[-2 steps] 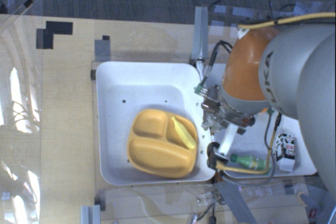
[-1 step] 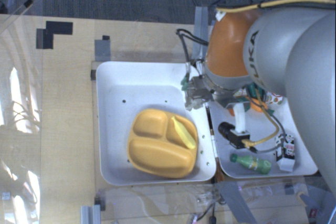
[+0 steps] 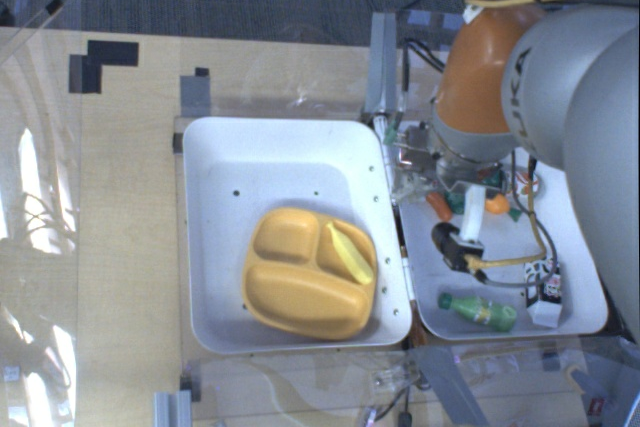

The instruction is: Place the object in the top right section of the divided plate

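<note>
Yellow wedge [image 3: 349, 253], maybe a banana pc, lies in the top-right section of the yellow divided plate [image 3: 300, 300] — at 2 o'clock on the plate, inside the rim. The plate sits twd 6 o'clock in the left bin [image 3: 215, 215]. Arm [image 3: 500, 75] hangs over the right bin [image 3: 590, 300] at 12 o'clock, well apart from the plate; whether its grip is clenched or released — can't tell. Placing looks done; only clearing off is left.
</note>
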Robot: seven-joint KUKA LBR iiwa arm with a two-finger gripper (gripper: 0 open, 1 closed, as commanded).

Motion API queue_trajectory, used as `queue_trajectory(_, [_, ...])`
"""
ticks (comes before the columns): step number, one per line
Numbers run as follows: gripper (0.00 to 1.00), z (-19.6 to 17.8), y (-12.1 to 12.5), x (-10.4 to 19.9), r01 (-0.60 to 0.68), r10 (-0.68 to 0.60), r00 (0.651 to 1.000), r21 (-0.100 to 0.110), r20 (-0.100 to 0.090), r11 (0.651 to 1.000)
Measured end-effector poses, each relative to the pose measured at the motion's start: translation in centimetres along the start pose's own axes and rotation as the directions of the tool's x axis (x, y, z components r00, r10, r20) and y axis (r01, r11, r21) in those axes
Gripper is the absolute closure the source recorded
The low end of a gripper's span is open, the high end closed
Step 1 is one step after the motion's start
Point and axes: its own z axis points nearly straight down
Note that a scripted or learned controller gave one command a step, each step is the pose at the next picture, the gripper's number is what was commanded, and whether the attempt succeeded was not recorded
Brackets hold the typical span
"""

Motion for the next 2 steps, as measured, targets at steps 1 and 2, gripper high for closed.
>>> queue_trajectory(1, [1.00,3.1,-2.7,-9.2,-0.377,0.377,0.926,0.002,0.001,0.926])
queue_trajectory(2, [1.00,1.9,-5.5,-10.9,0.293,-0.293,0.956,-0.001,-0.002,0.956])
